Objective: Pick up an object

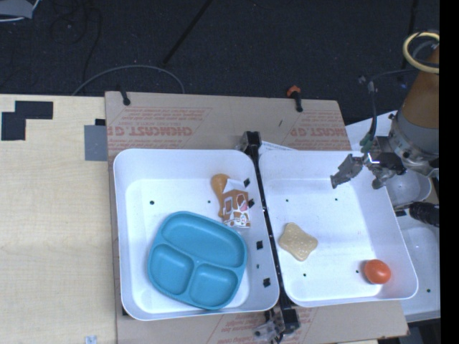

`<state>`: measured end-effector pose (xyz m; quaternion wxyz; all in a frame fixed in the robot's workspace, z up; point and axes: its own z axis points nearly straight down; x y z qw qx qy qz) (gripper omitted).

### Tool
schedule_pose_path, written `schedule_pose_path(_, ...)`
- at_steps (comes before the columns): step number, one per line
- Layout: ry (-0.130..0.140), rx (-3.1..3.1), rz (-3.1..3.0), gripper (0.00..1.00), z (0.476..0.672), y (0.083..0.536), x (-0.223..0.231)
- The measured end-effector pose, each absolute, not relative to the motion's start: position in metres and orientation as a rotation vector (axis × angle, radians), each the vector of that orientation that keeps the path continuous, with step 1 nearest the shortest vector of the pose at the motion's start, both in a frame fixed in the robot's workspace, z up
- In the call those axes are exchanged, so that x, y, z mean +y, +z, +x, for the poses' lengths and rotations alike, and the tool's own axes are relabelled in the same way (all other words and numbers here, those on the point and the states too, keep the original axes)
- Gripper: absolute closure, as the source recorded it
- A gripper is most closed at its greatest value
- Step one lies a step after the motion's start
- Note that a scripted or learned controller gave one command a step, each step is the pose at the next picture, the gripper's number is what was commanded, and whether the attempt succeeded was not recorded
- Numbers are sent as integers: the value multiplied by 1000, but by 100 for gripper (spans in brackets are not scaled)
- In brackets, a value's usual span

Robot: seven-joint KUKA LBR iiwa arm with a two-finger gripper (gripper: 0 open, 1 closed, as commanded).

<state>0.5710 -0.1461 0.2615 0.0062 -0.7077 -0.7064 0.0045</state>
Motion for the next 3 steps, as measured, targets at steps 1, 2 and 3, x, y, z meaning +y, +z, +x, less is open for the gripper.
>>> schedule_pose_path(1, 3, -2220, -2219, 0, 573, 269, -146)
schedule_pose_path(2, 7, -2216, -2216, 0, 574, 206, -139)
schedule_pose_path(3, 8, -2215, -2216, 0, 567, 147, -145)
